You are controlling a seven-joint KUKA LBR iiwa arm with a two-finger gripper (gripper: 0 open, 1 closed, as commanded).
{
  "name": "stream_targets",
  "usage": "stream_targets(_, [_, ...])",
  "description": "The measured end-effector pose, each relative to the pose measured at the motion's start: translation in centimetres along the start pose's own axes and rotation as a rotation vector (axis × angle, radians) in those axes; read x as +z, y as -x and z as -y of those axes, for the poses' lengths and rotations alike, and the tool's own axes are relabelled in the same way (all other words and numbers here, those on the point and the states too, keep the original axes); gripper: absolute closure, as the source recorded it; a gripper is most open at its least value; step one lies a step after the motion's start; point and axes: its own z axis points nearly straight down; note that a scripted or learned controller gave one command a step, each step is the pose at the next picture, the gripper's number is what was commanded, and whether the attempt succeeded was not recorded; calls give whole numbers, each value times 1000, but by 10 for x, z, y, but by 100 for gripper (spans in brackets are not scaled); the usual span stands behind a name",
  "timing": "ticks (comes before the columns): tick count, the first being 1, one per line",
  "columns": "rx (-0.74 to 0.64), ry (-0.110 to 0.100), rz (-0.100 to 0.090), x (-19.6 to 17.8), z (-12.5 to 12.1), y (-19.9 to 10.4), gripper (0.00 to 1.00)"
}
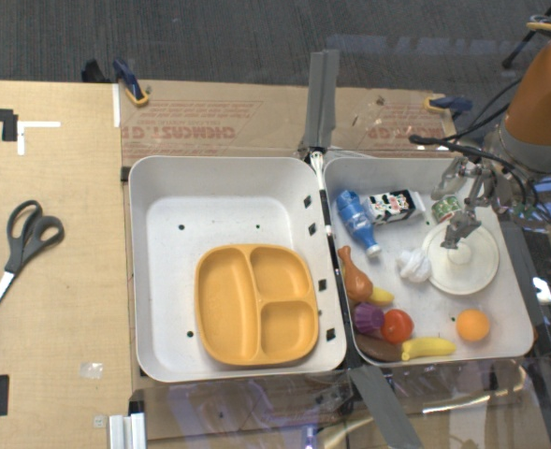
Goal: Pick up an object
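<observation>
Bins sit side by side in the middle of the frame, the left bin (163, 279) holding a yellow divided tray (256, 302) set toward its lower right, with bare white floor along its top and left walls. The right bin (518, 344) is crowded. A blue bottle (356, 219) and a small black-and-white box (391, 206) lie near its upper left wall; a white round plate (462, 260) takes the centre right, with a crumpled white piece (413, 266) touching its left edge. Along the lower edge cluster a brown drumstick-shaped toy (354, 274), a purple piece (368, 319), a red tomato (398, 325), a yellow banana (428, 347) and an orange (473, 325), the orange standing apart with some room around it. The gripper (459, 224) hangs at the plate's upper rim, reaching in from the upper right; I cannot tell whether its fingers are open or closed, and nothing shows between them. Scissors (18, 246) lie on the bench at far left.
</observation>
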Motion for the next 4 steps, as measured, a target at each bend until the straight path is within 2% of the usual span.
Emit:
stream_targets(1, [128, 1, 27, 54, -73, 28, 0])
stream_targets(2, [325, 0, 2, 26, -10, 27, 0])
stream_targets(3, [540, 0, -1, 76, -59, 24, 0])
stream_targets(4, [703, 0, 4, 39, 19, 15, 0])
